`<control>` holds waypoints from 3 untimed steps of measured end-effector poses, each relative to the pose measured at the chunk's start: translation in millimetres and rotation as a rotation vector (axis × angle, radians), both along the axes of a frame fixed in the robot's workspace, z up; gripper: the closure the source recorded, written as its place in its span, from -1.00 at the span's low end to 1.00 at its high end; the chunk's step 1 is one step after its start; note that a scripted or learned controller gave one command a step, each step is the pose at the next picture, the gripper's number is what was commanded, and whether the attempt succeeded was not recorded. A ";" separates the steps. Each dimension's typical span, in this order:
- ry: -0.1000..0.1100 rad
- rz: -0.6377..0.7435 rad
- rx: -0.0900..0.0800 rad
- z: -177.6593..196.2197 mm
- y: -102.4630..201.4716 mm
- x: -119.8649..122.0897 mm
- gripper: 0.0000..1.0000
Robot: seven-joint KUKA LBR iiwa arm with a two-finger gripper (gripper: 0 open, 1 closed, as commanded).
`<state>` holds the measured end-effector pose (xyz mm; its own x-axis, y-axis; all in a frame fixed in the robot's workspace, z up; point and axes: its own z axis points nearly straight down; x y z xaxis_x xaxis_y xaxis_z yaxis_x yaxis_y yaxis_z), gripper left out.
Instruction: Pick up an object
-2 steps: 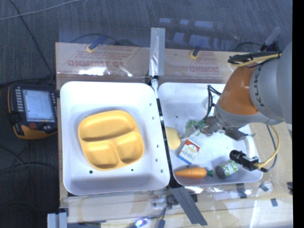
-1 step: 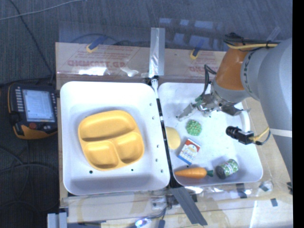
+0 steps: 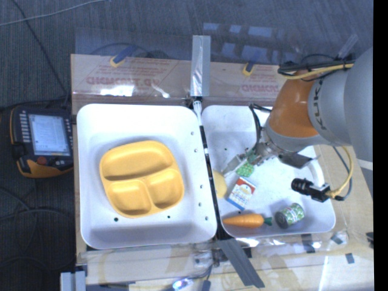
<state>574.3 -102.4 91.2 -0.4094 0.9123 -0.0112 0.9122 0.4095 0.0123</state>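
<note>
Left bin (image 3: 85, 162), left-centre of the frame: white and shallow, holding one yellow divided tray (image 3: 141, 177) with three compartments, lying flat near the middle.

Right bin (image 3: 327, 220), right-centre: white and shallow, its upper right part covered by the arm.

Contents of the right bin:
- Small carton (image 3: 240, 194) in red, white and blue, lying near the bin's centre-left, print too small to read.
- Carrot (image 3: 244, 220), orange with a green tip pointing right, lying along the lower edge.
- Green can (image 3: 290, 214) on its side, lower right, just right of the carrot; label unreadable.
- Pale yellow piece (image 3: 217, 181) against the left wall, partly cut off by the divider; what it is cannot be made out.
- Small green item (image 3: 245, 168) just above the carton, right at the hand's tips; touching or apart cannot be told.

Arm (image 3: 339, 105): grey with an orange band, entering from the right edge, cut off at the frame.

Hand (image 3: 247, 160): lowered into the upper left of the right bin; its tips merge with the green item, so its opening cannot be told.

Black cable fitting (image 3: 310, 188), right of the carton.

Pendant (image 3: 41, 140) with a lit screen, far left, on the carpet beside the table.
</note>
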 end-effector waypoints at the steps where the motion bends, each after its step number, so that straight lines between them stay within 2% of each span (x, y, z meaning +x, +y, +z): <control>1: 0.008 0.179 -0.002 -1.9 -62.9 74.8 -1.00; 2: 0.014 0.046 0.002 72.0 -73.6 86.2 -1.00; 3: 0.018 0.125 0.005 42.5 -11.1 29.8 -1.00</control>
<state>604.1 -113.5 133.7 -0.5199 0.8542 0.0013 0.8542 0.5199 -0.0013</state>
